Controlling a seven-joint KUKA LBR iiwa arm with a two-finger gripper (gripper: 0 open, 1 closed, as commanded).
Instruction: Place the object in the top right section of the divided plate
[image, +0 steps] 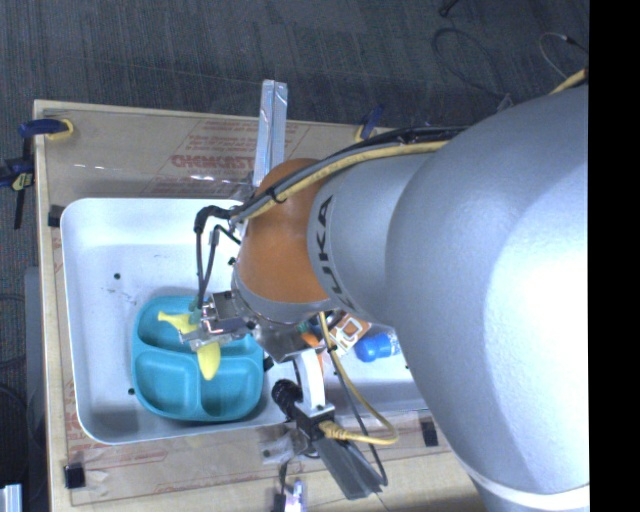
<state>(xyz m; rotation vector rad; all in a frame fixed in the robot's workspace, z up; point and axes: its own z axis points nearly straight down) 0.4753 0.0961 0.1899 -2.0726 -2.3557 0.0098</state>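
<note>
The arm reaches in from the right and covers most of the right bin, its orange band over the left bin's right side. The gripper hangs over the blue divided plate, which sits in the lower part of the left bin. A yellow object lies beneath the gripper, one part stretching left across the plate's upper section, another pointing down over the middle divider. I cannot tell whether the gripper is wide, narrow, or gripping the object. A blue item shows just right of the wrist.
</note>
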